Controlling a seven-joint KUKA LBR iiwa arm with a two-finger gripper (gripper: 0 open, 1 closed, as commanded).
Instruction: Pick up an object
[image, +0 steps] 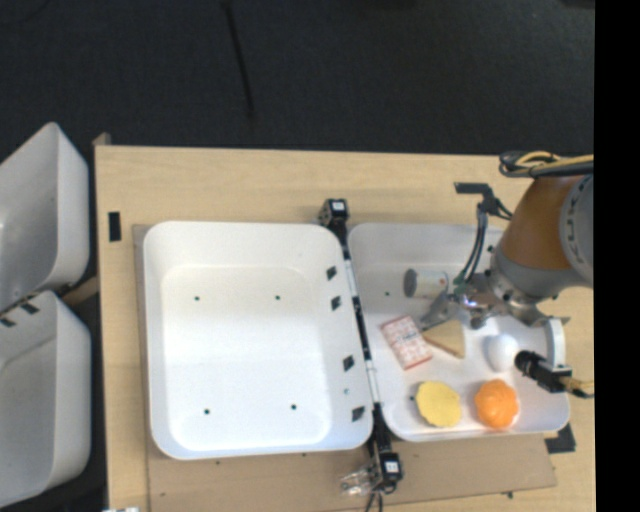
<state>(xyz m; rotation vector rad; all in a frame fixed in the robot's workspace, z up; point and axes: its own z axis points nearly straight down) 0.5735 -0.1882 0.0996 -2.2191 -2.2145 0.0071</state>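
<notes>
The right bin (395, 240) holds several small objects. A pink patterned card (405, 341) lies near its left wall, with a tan wedge (449, 342) beside it. A yellow round piece (438, 403) and an orange ball (496, 403) sit along the front wall. A white egg-shaped object (498, 350) lies right of the wedge, and a grey cylinder (420, 282) rests toward the back. My gripper (455, 305) is down low in this bin, just above the tan wedge and right of the card. It hides what lies directly under it.
The left bin (160, 300) sits beside the right one, divided by a black-clipped rim (352, 310). The arm's orange band (535, 230) hangs over the right bin's far right corner. White blocks (30, 220) stand off the bench's left edge.
</notes>
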